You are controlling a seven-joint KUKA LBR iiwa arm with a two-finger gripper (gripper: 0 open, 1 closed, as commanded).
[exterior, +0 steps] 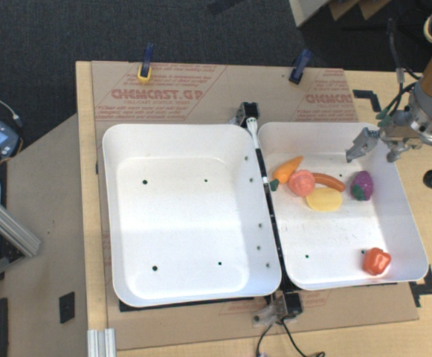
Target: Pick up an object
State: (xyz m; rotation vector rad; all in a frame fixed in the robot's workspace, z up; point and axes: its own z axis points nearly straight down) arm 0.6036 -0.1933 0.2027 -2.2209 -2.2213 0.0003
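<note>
Camera view has the gripper (377,144) hanging open and empty at the upper right, just above the purple toy vegetable (361,185) in the right bin (401,214), probably light, hard, slick plastic, best pinched across its round middle so it won't squirt free.

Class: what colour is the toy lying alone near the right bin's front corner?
Red-orange pepper, seen in the camera view.
</note>
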